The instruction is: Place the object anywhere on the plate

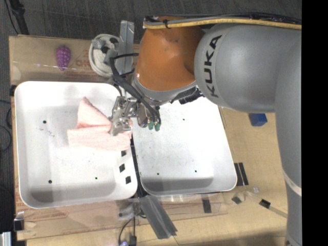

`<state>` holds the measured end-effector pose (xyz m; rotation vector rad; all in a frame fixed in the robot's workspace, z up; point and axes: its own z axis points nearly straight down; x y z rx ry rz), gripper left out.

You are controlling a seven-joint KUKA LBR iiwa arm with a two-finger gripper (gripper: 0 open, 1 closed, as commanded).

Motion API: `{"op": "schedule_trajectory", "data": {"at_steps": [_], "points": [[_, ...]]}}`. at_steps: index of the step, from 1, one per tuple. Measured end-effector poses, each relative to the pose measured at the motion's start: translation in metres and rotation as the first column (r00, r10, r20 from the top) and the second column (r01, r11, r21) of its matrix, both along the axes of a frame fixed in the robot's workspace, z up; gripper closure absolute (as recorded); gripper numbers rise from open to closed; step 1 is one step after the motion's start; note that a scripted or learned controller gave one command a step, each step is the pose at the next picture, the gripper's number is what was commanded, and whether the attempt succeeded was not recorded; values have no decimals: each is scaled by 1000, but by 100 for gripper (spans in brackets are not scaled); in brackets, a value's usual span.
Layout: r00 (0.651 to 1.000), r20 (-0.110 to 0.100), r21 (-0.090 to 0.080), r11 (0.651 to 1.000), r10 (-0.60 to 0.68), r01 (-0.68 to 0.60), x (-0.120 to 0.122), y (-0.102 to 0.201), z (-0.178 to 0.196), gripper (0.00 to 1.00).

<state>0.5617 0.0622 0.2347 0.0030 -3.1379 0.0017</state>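
A pink, flat, cloth-like thing [91, 127] lies in the left bin [31, 152], towards its right side, with one corner pointing up and back. My gripper [122, 119] hangs over the pink thing's right edge, close to the wall between the two bins. The grey arm with its orange band [164, 55] covers the back of the right bin [205, 152]. Two small green-tipped parts [153, 127] on the wrist hang over the right bin's left side. I cannot make out anything in the gripper.
A small purple grape-like object [63, 57] lies on the bench behind the left bin. A white round fitting with cables [102, 53] stands beside it. A blue item [258, 119] sits on the bench right of the right bin.
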Motion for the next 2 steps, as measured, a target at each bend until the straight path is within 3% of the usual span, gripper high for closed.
{"op": "schedule_trajectory", "data": {"at_steps": [1,2], "points": [[1000,1,0,1000,5,-5,-28,43,-2,100],[1000,1,0,1000,5,-5,-28,43,-2,0]]}}
